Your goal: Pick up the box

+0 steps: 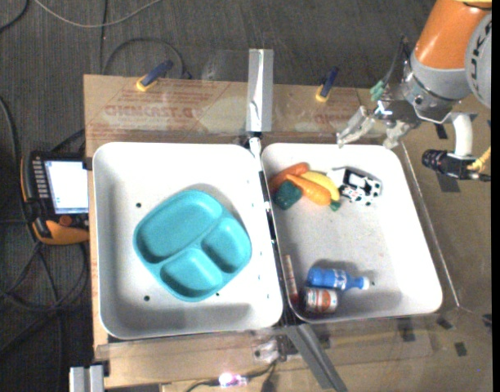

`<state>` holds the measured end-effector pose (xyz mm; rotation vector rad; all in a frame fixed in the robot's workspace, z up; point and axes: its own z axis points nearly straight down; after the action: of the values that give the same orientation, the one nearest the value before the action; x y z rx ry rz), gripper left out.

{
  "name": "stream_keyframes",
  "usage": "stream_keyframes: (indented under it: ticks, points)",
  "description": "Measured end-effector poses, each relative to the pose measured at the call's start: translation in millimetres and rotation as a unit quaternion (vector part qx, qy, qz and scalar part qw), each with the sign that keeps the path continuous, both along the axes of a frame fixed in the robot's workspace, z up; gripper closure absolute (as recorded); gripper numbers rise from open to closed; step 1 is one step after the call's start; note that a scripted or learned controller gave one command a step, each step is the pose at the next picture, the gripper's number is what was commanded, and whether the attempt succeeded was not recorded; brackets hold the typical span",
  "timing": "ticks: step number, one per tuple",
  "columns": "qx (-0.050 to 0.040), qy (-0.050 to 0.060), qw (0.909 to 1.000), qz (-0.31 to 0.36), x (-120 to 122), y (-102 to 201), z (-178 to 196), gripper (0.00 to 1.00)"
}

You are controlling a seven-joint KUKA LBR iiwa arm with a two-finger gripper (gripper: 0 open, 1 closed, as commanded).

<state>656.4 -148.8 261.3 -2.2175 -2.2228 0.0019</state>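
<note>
A small dark teal box (287, 194) lies in the right bin (413, 243) near its far left corner, touching an orange carrot toy (289, 173) and a yellow banana toy (317, 186). A black-and-white patterned packet (361, 185) lies just right of them. My gripper (368, 140) hangs over the far rim of the right bin, above and right of the box and well apart from it. Its fingers are spread open with nothing between them.
A blue bottle (335, 280) and a red can (320, 300) lie near the front left of the right bin. The left bin (111, 219) holds a teal divided plate (194, 243). A grey upright post (259, 88) stands behind the gap between the bins.
</note>
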Motion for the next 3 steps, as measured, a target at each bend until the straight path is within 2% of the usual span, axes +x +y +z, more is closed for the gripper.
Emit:
stream_keyframes:
  ticks: [1, 2, 3]
  points:
    - [-0.0005, 0.0, 0.9989, -0.047, -40, -46, -22, 0.0]
    - [-0.0004, 0.0, 0.9989, -0.047, -40, -46, -22, 0.0]
    - [0.0008, 0.001, 0.9996, 0.028, -132, -56, -121, 0.0]
